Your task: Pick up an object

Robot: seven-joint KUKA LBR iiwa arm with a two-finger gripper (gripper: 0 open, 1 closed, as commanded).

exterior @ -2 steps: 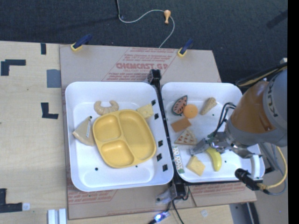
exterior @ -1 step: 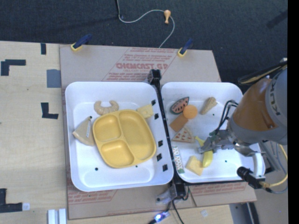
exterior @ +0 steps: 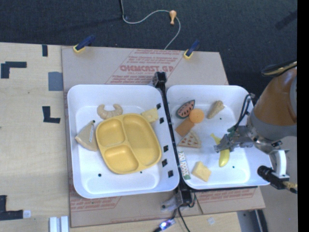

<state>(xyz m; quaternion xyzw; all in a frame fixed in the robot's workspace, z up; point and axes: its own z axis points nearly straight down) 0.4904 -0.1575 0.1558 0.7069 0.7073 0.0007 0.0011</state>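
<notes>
2 white bins side by side on a cardboard sheet (exterior: 145,66), w/ a black divider strip (exterior: 166,129) running between them. Left bin (exterior: 79,178): 1 yellow 3-compartment tray (exterior: 128,143) lying at a slant mid-bin, 1 tan curved pretzel-like piece (exterior: 109,111) just above the tray's top-left corner, 1 beige wedge (exterior: 87,137) touching the tray's left edge, 1 pale yellow piece (exterior: 150,114) poking out at the tray's upper right. Right bin (exterior: 241,178): 7 items. 1 watermelon slice (exterior: 185,108) and 1 orange ball (exterior: 196,116) touching each other near the top left, 1 orange block (exterior: 184,127) just below the ball, 1 tan oblong piece (exterior: 215,109) top centre, 1 waffle-pattern triangle (exterior: 189,140) mid-left, 1 pale cheese cube (exterior: 201,171) near the bottom edge, 1 yellow banana (exterior: 223,154) right of centre. Gripper (exterior: 227,146) sits low in the right bin, right over the banana's upper end; dark fingers overlap it, but can't tell if the jaws are wide, narrow or closed on it. Arm w/ orange band (exterior: 277,100) comes in over the bin's right wall, covering that corner. 2 clamps w/ yellow tips (exterior: 84,44) hold the cardboard's top edge, 1 each side. 1 white cable (exterior: 145,19) loops across the dark floor above.
</notes>
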